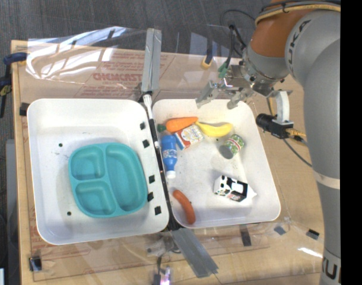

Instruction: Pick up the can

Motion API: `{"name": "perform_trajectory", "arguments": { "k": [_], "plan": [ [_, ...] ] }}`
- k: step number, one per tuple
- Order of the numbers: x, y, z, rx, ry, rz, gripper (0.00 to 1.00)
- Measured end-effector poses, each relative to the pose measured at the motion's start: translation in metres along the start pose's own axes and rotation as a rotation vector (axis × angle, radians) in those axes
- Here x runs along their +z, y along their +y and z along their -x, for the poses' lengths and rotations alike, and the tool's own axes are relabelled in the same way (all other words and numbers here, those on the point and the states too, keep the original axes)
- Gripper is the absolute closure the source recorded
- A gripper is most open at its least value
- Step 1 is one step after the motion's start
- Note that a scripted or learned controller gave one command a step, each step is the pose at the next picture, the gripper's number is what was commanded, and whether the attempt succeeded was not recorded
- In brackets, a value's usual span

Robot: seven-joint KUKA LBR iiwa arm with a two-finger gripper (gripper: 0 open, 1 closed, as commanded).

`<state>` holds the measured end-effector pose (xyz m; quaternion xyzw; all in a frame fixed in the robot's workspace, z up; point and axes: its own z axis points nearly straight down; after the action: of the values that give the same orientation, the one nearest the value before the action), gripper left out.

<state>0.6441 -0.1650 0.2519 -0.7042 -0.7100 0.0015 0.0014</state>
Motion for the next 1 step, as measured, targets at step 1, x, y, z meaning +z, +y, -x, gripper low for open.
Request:
{"name": "perform_trajectory", "arguments": {
  "k": [1],
  "plan": [
    [-0.0086,-0.1217,0.0449,0.079,-0.001,0.001,0.0]
  ]
}}
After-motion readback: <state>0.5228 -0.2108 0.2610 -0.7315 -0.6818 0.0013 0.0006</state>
